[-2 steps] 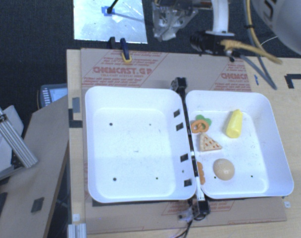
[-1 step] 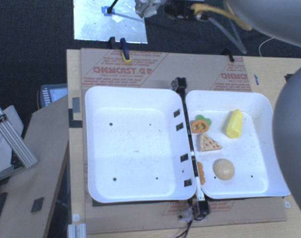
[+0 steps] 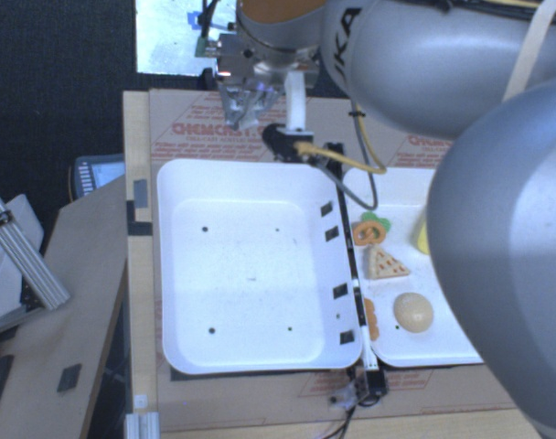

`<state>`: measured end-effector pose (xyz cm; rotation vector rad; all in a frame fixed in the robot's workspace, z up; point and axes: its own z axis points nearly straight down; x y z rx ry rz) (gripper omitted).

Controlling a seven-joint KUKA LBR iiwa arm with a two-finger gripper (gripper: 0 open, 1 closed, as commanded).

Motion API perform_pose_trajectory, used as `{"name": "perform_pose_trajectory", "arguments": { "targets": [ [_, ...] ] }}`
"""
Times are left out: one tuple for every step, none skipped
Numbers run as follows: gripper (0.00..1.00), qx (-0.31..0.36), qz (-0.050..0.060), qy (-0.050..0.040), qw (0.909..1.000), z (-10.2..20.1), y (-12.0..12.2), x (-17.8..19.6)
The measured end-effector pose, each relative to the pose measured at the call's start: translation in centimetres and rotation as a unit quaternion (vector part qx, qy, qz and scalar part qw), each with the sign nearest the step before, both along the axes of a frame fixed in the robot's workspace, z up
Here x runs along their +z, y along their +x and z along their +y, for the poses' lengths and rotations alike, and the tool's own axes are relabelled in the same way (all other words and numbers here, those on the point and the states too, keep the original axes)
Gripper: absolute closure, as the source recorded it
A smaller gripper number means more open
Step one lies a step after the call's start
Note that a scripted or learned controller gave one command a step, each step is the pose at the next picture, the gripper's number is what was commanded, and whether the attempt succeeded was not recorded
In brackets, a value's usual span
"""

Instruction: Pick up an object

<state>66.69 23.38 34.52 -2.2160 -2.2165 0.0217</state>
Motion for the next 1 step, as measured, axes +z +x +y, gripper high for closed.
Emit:
{"name": "perform_pose_trajectory", "arguments": {
  "targets": [
    [1.0, 0.002, -0.005, 0.0024, 1.0, 0.12, -6.99, -0.85]
  ]
}}
